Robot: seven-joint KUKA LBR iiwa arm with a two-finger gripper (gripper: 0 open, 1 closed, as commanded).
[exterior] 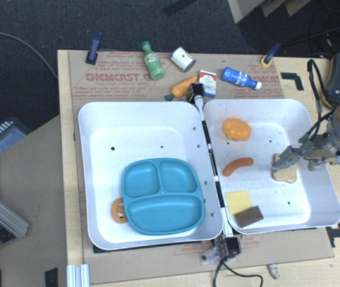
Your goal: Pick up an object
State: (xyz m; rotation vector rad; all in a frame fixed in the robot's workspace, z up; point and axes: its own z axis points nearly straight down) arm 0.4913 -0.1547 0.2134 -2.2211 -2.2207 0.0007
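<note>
While fingers (287,163) hover, sausage (237,166) lies near.

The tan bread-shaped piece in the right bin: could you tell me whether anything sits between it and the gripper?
Nothing visible does. The gripper is right above the tan bread-shaped piece near the right white bin's far side. The brown sausage and orange rounded toy lie apart, to its left in the view.

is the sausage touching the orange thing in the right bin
Apart. The camera view shows bare white bin floor between the sausage and the orange thing.
</note>
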